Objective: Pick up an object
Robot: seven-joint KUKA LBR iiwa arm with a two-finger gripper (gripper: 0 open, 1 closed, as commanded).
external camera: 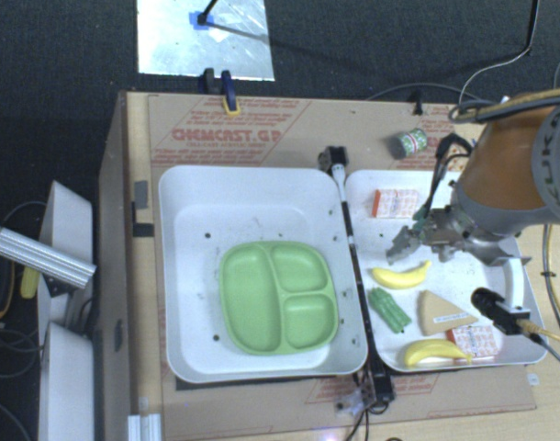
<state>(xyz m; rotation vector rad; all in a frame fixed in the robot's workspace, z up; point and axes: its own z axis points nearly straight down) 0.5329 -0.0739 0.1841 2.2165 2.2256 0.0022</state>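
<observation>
My pincer (401, 243) hangs low in the right bin (528, 361), just above the upper banana (401, 276), my likeliest pick since it lies nearest. Spread or pressed together, I cannot tell; it is blurred.

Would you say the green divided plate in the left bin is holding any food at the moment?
Empty: all three compartments of the green divided plate show bare green. The toy foods lie in the right bin.

The arm (514, 168) reaches in from the right, its hand (410, 240) low, fingers seemingly parted.
</observation>
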